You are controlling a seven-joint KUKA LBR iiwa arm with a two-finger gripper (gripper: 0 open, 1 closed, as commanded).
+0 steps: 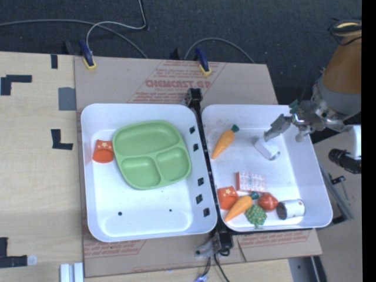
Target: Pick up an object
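My gripper point(285, 132) hangs over the upper right part of the right bin point(305, 163), open, with nothing between its fingers. One grey finger point(273, 128) slants down to the left; below its tip a small pale shape point(268, 151) lies on the bin floor. A carrot point(222, 143) lies to the gripper's left. Toward the front of the bin are a pink and white packet point(251, 181), a red piece point(226, 195), a second carrot point(238, 207), a green knobbly piece point(255, 216), a red tomato point(268, 201) and a white can point(291, 209).
The left bin point(141, 222) holds a green divided plate point(153, 154) and a small orange-red cup point(103, 151) by its left wall. A black divider point(202, 157) runs between the bins. Cables and two clamps point(88, 57) sit at the bench's back edge.
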